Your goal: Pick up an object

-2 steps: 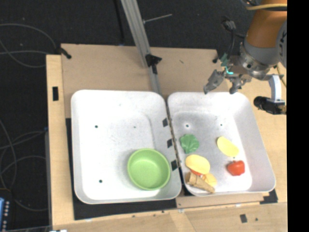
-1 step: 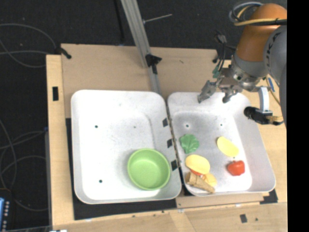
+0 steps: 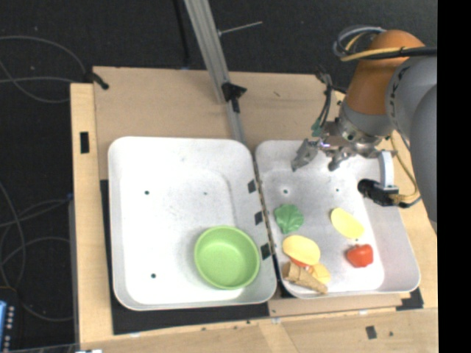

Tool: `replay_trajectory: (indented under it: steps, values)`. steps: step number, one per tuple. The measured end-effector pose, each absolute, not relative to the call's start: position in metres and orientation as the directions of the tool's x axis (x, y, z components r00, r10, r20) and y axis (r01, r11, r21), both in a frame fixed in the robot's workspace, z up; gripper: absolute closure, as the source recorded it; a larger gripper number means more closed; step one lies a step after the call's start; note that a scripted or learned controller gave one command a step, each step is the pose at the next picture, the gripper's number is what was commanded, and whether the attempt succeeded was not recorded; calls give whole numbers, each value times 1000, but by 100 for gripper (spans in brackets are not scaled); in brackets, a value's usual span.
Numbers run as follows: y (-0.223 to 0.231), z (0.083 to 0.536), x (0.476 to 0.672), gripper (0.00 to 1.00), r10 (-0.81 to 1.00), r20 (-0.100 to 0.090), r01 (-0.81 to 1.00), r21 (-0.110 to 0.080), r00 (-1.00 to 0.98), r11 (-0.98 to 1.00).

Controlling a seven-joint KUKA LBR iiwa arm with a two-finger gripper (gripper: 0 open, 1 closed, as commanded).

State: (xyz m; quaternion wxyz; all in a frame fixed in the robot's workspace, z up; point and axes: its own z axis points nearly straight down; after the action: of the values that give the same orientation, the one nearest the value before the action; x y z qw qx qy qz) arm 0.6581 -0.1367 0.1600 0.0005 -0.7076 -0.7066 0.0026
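Gripper (image 3: pixel 318 157) hangs at upper part of right bin (image 3: pixel 390 274), fingers spread apart w/ nothing between. Green leafy toy (image 3: pixel 288 216) lies below-left of it, well apart.

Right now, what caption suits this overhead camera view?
Open gripper hovering over right bin of toy food; green bowl in left bin.

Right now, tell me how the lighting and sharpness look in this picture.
Camera view: even, soft light with faint shadows; the white bins look bright and slightly washed out, with no hard glare. The green bowl and the red item are fairly sharp; the gripper and the small pieces beside the yellow item look soft, so fine detail is lost.
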Motion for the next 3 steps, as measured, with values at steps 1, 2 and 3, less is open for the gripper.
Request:
replay_trajectory:
  steps: [1,2,3]
  values:
    - [-139,107,657,0,1000,-3,1000,-4,3,-3]
    - [-139,122,659,100,1000,-3,1000,4,5,-5]
    - [-138,188,662,100,1000,0,1000,8,0,0]
